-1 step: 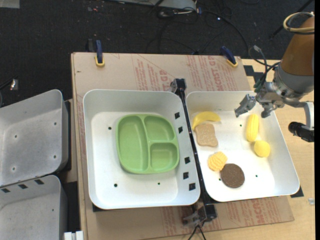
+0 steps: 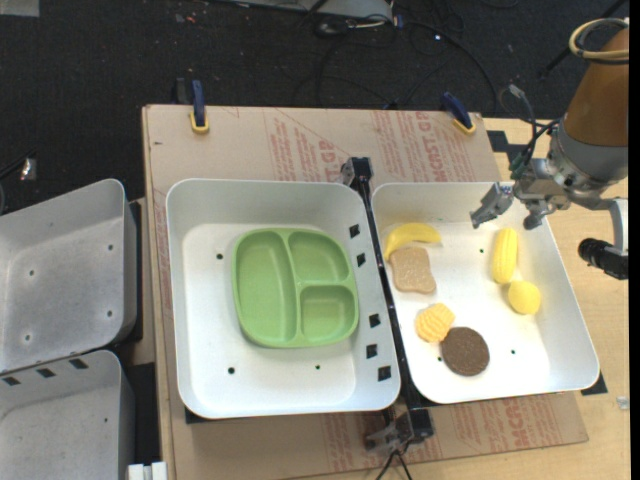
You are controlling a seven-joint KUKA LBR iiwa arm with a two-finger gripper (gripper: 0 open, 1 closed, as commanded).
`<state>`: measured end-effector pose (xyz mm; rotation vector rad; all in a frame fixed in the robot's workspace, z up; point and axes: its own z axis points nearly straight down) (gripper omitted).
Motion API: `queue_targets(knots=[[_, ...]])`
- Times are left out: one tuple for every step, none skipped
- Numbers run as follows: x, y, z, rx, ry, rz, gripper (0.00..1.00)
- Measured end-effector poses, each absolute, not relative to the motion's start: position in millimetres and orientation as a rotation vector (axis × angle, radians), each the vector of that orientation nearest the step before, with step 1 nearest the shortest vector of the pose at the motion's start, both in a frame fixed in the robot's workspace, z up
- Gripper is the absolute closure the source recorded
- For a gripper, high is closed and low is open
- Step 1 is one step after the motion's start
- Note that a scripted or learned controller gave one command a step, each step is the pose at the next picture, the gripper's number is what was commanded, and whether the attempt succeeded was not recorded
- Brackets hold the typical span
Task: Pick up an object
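At the far left, two spare white plastic trays are seen lying off the bench, one behind the other. A brown cardboard sheet is spread over the bench and is held at its far edge by two yellow-and-blue clamps. On this sheet the two shallow white bins are set side by side, touching along a black divider strip.

In the left white bin a light green plastic plate with three compartments is laid flat, near the middle.

In the right white bin six toy food pieces are scattered. Nearest the divider, a yellow plastic banana is placed, with a tan slice of toy bread just in front of it, the two touching or nearly so. Further forward a yellow ridged crinkle-cut piece lies beside a round brown cookie-like disc. To the right, a yellow corn cob lies lengthwise, and a small yellow lemon-shaped piece rests just in front of it.

The two-finger gripper is seen above the far right corner of the right bin, beyond the corn cob and apart from it. Its fingers are spread, and nothing is held between them. The grey arm with the orange band is seen rising from it at the right edge.
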<state>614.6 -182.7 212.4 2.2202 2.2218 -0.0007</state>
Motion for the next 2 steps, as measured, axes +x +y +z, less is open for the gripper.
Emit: queue_targets(knots=[[617.7, -176.8, 150.8, 2.219, 2.227, -0.003, 0.00], [617.2, -175.9, 97.4, 2.222, 2.224, -0.003, 0.00]])
